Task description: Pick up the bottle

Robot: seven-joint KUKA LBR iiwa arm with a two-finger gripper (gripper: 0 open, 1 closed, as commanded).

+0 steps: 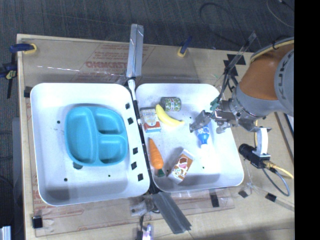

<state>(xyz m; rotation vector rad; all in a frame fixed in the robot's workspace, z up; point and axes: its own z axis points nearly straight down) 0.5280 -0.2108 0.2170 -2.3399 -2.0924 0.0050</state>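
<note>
Gripper (204, 124) sits low over the right bin (227, 171), arm (265, 84) coming in from the right. Bottle (203, 135), small with a blue body, lies in the right half of that bin, right at the fingertips. One finger shows on its left, another part of the hand on its right, so the fingers look spread around its upper end, but I cannot tell whether they are clamped on it or just beside it.

Clutter is all to the left of the bottle. Banana (168, 116) is closest, lying at a slant. Green can (171, 104) is just beyond it at the far side. A small red-and-white carton (150, 120) lies against the left wall. Carrot (156, 156) runs along the left wall toward the near side. A printed box (182, 166) lies tilted at the near middle, apart from the bottle. Nothing lies over the bottle.

Left bin (45, 184) holds a blue divided tray (97, 135).

Both bins sit on a tan bench (75, 59) with printed sheeting under clear film. Blue clamps (22, 48) at the far edge. Dark carpet (75, 9) beyond the bench, cables on the right.
</note>
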